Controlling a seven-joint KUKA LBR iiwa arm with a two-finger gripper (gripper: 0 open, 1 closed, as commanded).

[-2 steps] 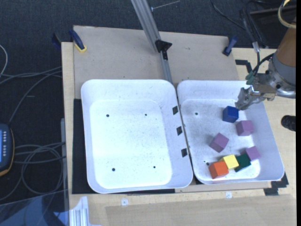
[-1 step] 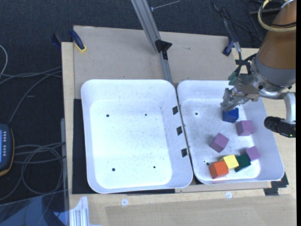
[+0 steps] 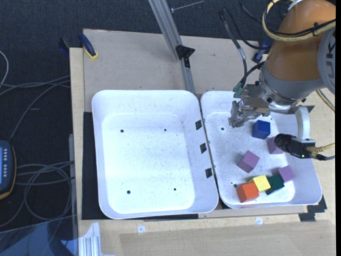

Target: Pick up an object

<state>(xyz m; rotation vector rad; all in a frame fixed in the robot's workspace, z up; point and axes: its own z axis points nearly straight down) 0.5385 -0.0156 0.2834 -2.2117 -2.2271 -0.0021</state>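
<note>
The gripper [image 3: 238,116] hangs over the far part of the right bin [image 3: 224,193], near that bin's left wall, under the arm [image 3: 301,41] with its large orange band. Whether its fingers are apart or together cannot be told from this angle, and nothing can be seen between them.

The blocks all lie in the right bin. A blue block [image 3: 261,129] sits just beside the gripper, on its right, with a small gap between them. A purple block [image 3: 248,161] lies nearer the camera, alone on the bin floor. Another purple block [image 3: 274,144] is partly hidden behind a black fitting [image 3: 292,145] that hangs off the arm. Along the near edge an orange block [image 3: 247,191], a yellow block [image 3: 261,183] and a green block [image 3: 275,182] sit packed in a row, touching one another, with a small purple block [image 3: 286,173] just behind the green one.

The left bin [image 3: 106,196] stands alongside, its rim against the right bin's. A slanted metal rail [image 3: 169,28] crosses the bench behind the bins, and loose cables [image 3: 32,159] lie on the dark floor to the left.
</note>
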